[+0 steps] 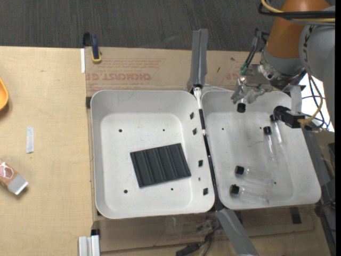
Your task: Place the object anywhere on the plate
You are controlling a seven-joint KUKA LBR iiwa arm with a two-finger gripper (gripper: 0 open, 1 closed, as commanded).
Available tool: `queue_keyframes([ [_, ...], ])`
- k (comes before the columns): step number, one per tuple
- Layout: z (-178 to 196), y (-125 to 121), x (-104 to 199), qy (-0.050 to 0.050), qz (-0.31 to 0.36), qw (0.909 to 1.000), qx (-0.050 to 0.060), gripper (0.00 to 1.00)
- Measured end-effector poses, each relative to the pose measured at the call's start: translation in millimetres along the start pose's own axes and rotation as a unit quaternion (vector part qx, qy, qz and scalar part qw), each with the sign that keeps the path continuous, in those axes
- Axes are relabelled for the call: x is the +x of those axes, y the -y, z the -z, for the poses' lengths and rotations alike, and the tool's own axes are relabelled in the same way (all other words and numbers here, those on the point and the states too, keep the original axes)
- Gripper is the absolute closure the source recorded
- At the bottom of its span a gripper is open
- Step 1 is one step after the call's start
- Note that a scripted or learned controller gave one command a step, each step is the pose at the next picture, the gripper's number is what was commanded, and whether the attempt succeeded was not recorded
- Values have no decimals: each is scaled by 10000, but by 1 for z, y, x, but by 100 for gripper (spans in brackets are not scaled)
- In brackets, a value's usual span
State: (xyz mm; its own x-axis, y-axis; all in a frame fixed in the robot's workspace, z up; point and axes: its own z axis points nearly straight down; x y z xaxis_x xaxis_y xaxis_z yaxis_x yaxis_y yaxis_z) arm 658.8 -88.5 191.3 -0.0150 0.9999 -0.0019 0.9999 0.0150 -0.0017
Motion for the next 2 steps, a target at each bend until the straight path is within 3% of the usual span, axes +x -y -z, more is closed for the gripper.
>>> queue_keyframes([
  [1,19,82,89,-5,-1580,9874,16,100],
  [2,-1,122,128,0,-1510,9885,19,100],
])
